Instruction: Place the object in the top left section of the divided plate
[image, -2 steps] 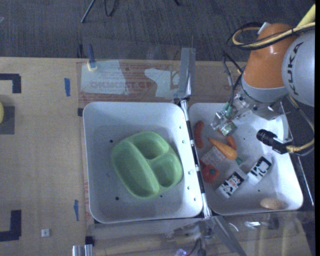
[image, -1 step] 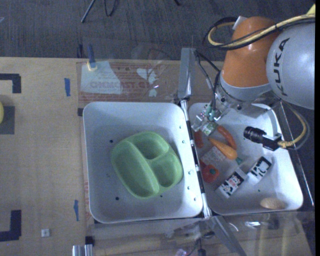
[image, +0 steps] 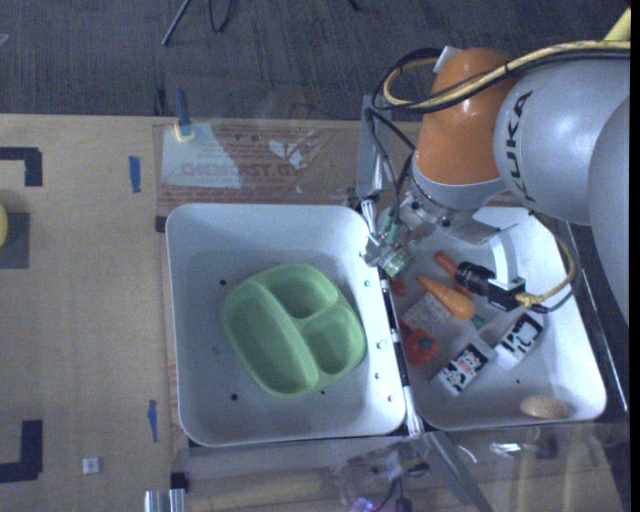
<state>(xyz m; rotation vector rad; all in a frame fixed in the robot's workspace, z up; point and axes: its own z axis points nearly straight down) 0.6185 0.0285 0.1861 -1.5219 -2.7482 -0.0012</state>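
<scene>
Nearest us, a tan rounded object lay at the right bin's front edge, with two black-and-white cartons and a red tomato-like toy just beyond. We saw the green divided plate sitting in the left bin. An orange carrot toy lay farther back, below the gripper, whose grip we could not make out.
</scene>
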